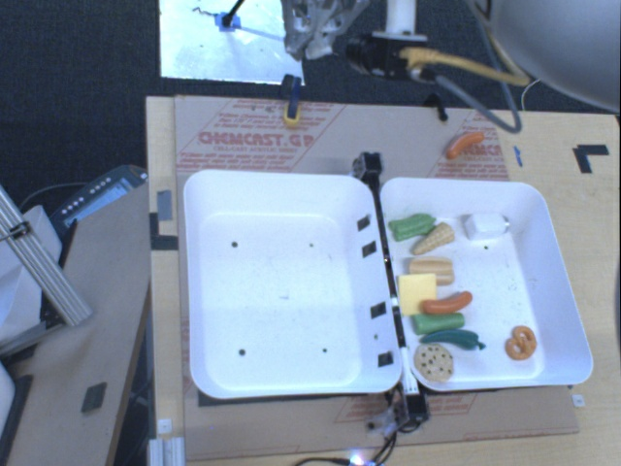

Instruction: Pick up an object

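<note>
Nearest the lens, along the bottom edge, the table (291,435) shows its front lip under a cardboard sheet (252,134) printed with red lettering. On that sheet sit two shallow white bins side by side. At left, the left bin (204,212) shows bare white floor. Just to its right, touching along a row of black clips, the right bin (553,250) holds the toy food: a green pepper (410,225) and a pale corn cob (433,238) near the back, a white block (484,225) beside them, then a bread roll (432,269), a yellow cheese square (418,292), a red sausage (445,304), two green vegetables (448,330) beneath it, a round cookie (434,362) at the front and a pretzel (520,343) toward the right wall. An orange hot dog (465,145) lies outside, behind the right bin, on the sheet.

At the top, the grey arm (553,17) sweeps in from the right, raised well above and behind both bins. Its end effector (312,29) hangs near the back of the table; whether its fingers are apart or together cannot be told.
</note>
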